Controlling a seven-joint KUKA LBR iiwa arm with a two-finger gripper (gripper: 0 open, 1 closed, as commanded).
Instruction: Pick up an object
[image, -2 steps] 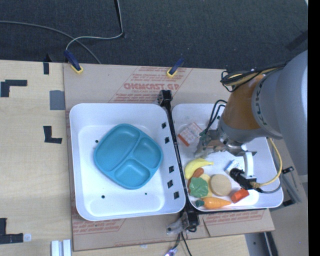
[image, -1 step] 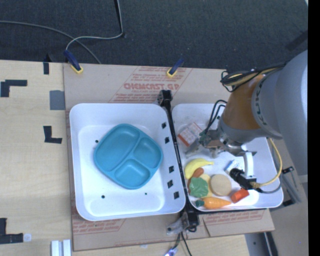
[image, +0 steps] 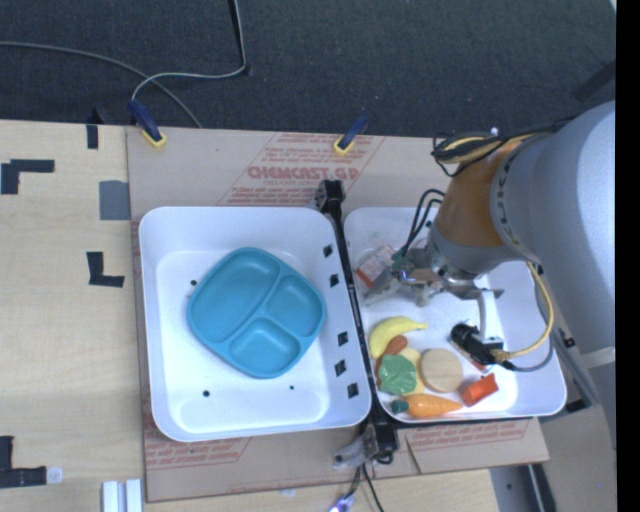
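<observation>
A: What is seen in the left bin (image: 160, 330)?

B: A blue divided plate (image: 257, 312) is laid flat near its middle, turned at a slant to the walls.

A: And in the right bin (image: 545, 395)?

B: A cluster of toy food is gathered along the near edge: a yellow banana (image: 394, 331), a green leafy piece (image: 397, 375), a round tan biscuit (image: 440, 369), an orange carrot (image: 432, 405) and a small red piece (image: 479, 389). The banana is placed just beside the green piece, and the carrot is found below both.

A: Where is the gripper (image: 392, 277) positioned?

B: It is lowered into the far left part of the right bin, close to the dividing wall and above the banana, apart from the food cluster.

A: How are the jaws set?

B: That cannot be told; the tip is blurred and partly masked by the wrist
</observation>
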